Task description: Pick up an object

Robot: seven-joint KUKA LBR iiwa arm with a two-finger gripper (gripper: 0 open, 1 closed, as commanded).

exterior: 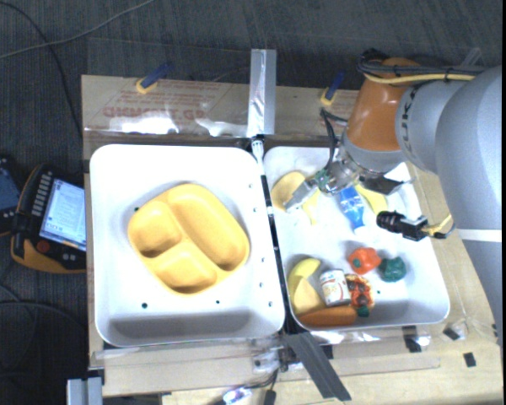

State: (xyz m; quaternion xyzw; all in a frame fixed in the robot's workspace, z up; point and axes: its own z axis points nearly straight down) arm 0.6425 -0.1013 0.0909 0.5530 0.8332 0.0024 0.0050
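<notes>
Grey-armed gripper (308, 191) is reaching into the right bin (430, 302), its fingers looking slightly spread and empty beside a yellow object (285, 187) at the far left corner, likely mid-approach; closing on it is presumably coming next.

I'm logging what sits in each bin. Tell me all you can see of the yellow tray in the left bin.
The yellow tray is a rounded, smooth piece that looks like moulded plastic, split by raised ridges into three shallow compartments. It lies flat and open side up, turned at a slant, near the middle of the left bin. It rests on the bin's white floor, with nothing in it and nothing else touching it.
</notes>
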